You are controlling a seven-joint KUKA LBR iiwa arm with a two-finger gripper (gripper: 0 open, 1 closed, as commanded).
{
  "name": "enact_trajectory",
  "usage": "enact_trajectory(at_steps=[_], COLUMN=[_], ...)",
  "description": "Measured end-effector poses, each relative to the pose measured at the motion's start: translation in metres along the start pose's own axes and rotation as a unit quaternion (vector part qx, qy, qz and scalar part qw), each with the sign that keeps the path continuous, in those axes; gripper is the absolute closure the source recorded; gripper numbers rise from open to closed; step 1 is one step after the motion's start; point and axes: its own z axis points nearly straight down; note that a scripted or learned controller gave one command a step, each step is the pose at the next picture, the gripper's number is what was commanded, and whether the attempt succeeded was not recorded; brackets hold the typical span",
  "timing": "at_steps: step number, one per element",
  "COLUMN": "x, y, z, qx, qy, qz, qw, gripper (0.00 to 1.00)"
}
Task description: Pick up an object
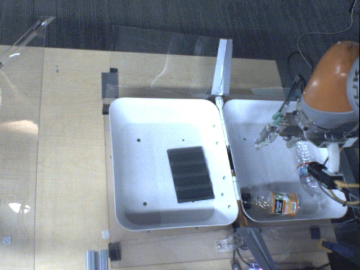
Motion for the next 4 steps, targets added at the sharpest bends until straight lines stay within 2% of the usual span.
enact_trajectory(at_steps=[1,2,3,4], x=[-0.083,-0.097,-0.048,-0.076], y=[0.044,0.036,0.097,0.064], z=[0.002,0.076,0.09,0.104], qx=[-0.001,-0.021,-0.004,-0.005], qy=[-0.001,-0.006,0.001,0.007], qz=[-0.014,-0.006,0.061,0.025], qw=[0.9999,0.9997,0.9981,0.9997], gripper=[0.0,0.0,0.0,0.0])
